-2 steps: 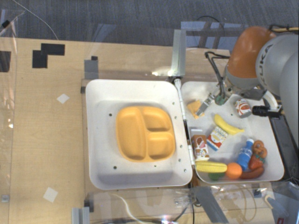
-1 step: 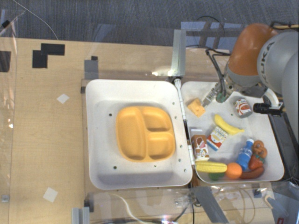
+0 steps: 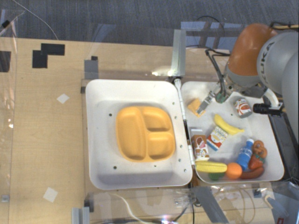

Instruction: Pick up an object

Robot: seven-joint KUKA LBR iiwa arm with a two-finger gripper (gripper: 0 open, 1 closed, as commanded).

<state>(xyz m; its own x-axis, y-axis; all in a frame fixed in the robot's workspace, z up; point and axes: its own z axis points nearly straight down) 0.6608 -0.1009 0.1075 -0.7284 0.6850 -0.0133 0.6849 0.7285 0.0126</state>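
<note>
Gripper [image 3: 204, 106] low against yellow wedge [image 3: 194, 107], right bin [image 3: 279, 170].

Two white bins [image 3: 93, 125], one yellow tray [image 3: 144, 133], one banana [image 3: 227, 125].

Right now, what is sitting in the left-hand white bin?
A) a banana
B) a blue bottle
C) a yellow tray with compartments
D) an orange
C: the left bin holds a yellow tray with divided compartments, while the banana, blue bottle and orange all lie in the right bin.
</note>
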